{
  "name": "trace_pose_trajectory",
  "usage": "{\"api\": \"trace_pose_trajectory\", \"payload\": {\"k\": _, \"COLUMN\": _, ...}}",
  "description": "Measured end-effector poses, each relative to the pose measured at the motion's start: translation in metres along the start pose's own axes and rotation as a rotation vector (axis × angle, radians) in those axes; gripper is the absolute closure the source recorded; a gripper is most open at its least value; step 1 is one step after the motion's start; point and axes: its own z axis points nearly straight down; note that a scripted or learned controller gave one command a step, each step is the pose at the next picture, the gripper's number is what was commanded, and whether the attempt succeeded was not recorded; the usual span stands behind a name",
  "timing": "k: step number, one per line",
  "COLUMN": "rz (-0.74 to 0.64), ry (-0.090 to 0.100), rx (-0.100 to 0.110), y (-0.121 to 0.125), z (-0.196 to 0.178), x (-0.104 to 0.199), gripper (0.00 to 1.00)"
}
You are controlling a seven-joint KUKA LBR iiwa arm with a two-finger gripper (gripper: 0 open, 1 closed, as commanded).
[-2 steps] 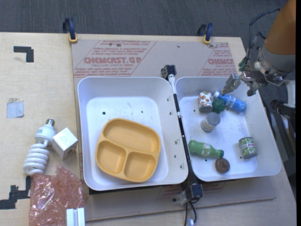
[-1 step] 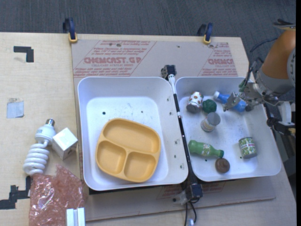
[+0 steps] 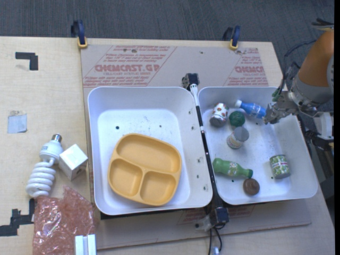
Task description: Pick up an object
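Note:
The right bin (image 3: 297, 187) holds several small objects: a blue and white bottle (image 3: 251, 108), a dark green ball (image 3: 237, 119), a small white and red jar (image 3: 219, 113), a grey cup (image 3: 237, 137), a green bottle (image 3: 231, 168) lying on its side, a brown ball (image 3: 251, 186) and a green can (image 3: 279, 165). My gripper (image 3: 272, 115) hangs at the bin's upper right, just right of the blue bottle's end. I see nothing between its fingers.
The left bin (image 3: 101, 142) holds a yellow divided tray (image 3: 144, 169). On the bench to the left lie a spiral light bulb (image 3: 43, 170), a white cube (image 3: 73, 160) and a pink plastic bag (image 3: 64, 224). Clamps sit along the board's edges.

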Motion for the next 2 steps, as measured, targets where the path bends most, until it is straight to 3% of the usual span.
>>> {"api": "trace_pose_trajectory", "payload": {"k": 1, "rz": 0.000, "ry": 0.001, "rx": 0.000, "y": 0.000, "z": 0.000, "x": 0.001, "gripper": 0.00}}
{"api": "trace_pose_trajectory", "payload": {"k": 2, "rz": 0.005, "ry": 0.001, "rx": 0.001, "y": -0.052, "z": 0.024, "x": 0.023, "gripper": 0.00}}
